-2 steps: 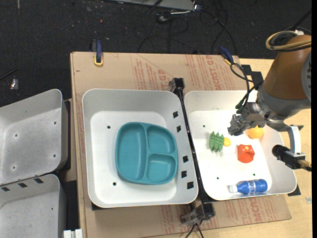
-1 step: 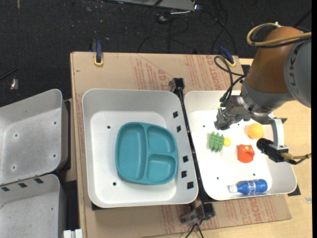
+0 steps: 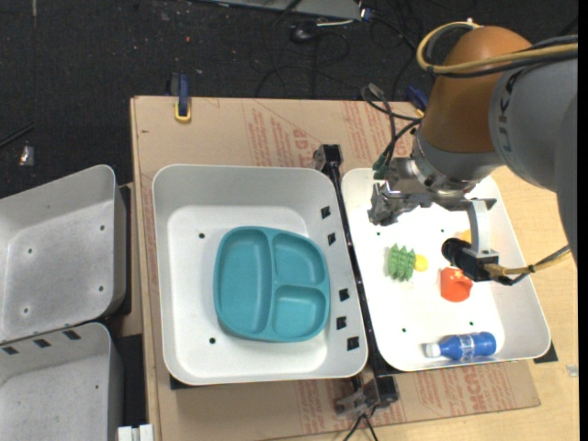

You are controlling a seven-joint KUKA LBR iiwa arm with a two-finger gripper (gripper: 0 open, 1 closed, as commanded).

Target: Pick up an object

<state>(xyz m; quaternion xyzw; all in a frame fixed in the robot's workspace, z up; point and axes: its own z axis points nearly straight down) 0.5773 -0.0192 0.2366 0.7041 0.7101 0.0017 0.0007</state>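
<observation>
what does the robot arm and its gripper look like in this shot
The arm is bulky and grey, with a rounded orange band above the wrist. Thin yellowish and dark cables loop around that joint. The gripper is a small dark metal assembly, with a black part on a pale bracket beside it.

Orange cup [image 3: 455,285] partly behind bracket.

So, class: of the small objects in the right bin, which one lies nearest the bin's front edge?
The blue bottle, lying on its side along the front wall. The green toy and orange object sit further back, mid-bin.
</observation>
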